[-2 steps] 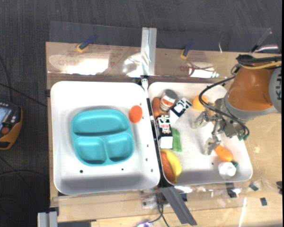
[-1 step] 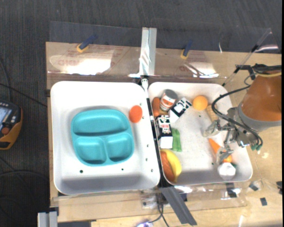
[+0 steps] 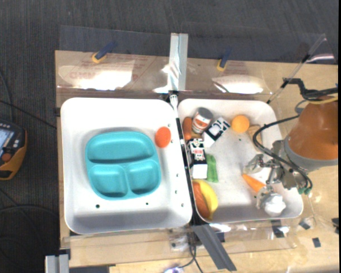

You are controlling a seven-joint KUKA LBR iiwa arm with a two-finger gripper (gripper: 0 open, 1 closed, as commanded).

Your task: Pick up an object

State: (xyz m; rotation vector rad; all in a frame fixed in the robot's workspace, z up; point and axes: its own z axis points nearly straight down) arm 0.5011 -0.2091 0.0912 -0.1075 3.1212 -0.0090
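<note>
The gripper (image 3: pixel 265 181) hangs low over the right part of the right bin (image 3: pixel 238 209), its 2 metal fingers spread apart with an orange carrot-like piece (image 3: pixel 253 181) lying between them, touching or nearly touching the near finger; whether it is lifted off the floor I cannot tell. Just below sits a white lump (image 3: pixel 274 205). Well apart to the left lie a banana (image 3: pixel 207 197), a green packet (image 3: pixel 211 168) and a small can (image 3: pixel 202 120). An orange ball (image 3: pixel 240 123) rests near the far wall. The left bin (image 3: pixel 74 169) holds a teal divided tray (image 3: pixel 123 164) and a small orange ball (image 3: pixel 162 136)
</note>
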